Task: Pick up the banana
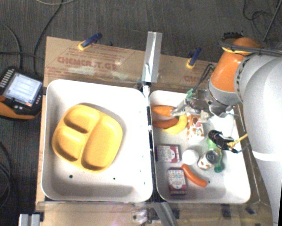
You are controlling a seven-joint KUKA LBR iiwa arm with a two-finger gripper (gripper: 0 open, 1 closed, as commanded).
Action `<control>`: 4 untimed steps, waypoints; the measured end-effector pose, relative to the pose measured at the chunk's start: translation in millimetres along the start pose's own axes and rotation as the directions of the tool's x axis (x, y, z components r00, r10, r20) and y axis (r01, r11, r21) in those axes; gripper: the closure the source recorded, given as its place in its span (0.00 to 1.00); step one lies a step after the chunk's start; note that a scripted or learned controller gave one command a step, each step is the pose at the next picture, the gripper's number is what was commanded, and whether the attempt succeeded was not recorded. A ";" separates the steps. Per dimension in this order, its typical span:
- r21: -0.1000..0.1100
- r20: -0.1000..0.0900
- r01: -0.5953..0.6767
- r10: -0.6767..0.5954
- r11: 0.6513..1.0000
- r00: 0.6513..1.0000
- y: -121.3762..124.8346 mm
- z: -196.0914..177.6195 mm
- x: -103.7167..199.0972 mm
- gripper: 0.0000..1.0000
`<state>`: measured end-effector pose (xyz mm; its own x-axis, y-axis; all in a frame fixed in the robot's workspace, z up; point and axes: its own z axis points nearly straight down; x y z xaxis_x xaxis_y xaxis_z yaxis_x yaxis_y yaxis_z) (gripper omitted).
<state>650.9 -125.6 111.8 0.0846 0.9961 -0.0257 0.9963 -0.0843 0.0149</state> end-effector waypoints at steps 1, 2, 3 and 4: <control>-0.001 0.004 -0.022 0.022 1.000 1.000 0.6 0.0 3.4 0.00; 0.000 0.006 -0.005 0.005 1.000 1.000 3.2 0.2 4.5 0.00; -0.024 0.009 0.122 -0.122 0.992 0.992 -1.5 -0.3 4.6 0.00; -0.032 0.009 0.160 -0.159 0.987 0.987 -4.8 -0.3 3.3 0.00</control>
<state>646.4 -121.9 112.0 -0.0752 0.9965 -0.0362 0.9961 0.0767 0.0429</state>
